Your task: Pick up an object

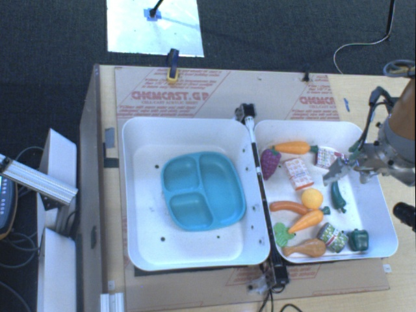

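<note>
Legible markings, one entry.

1. Sheet (195, 96) covering the bench under both bins: red printed brand "CHEMCAST GP", read at the far left, above the left bin (140, 194). The same red print repeats at the far right, above the right bin (370, 194), running at a slant; there only "CHEMCAST" can be made out. Smaller red lines sit above and below each logo, too fine to read.

2. Carton (298, 173) in the right bin: white with red printing, characters too small to read.

3. Packet (327, 156) in the right bin: white with coloured marks, unreadable.

4. Can (333, 237) in the right bin: patterned label, unreadable.
</note>
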`<state>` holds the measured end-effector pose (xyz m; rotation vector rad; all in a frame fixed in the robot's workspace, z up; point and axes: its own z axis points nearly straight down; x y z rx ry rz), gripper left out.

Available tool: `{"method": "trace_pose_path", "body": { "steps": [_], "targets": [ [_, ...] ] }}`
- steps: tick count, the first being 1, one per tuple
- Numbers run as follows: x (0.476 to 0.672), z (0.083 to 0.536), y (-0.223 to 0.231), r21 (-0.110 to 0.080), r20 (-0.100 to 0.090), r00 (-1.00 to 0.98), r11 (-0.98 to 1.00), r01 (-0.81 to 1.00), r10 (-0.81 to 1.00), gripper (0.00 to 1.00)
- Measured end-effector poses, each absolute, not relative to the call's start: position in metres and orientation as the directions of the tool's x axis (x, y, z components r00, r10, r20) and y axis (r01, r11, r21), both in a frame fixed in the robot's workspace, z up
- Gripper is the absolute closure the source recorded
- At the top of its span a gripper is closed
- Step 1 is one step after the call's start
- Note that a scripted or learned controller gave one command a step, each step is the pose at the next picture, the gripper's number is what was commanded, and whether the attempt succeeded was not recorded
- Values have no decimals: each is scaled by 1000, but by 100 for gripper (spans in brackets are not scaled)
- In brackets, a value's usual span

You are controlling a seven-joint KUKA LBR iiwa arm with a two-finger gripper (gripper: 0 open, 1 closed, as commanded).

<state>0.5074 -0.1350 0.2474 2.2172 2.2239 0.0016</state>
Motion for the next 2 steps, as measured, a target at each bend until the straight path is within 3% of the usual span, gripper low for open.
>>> {"method": "trace_pose_path", "body": {
  "steps": [1, 2],
  "targets": [
    [534, 93, -135, -3, 1, -1, 1, 1000, 1000, 0],
    [536, 105, -135, 3, 0, -2, 2, 1000, 1000, 100]
  ]
}}
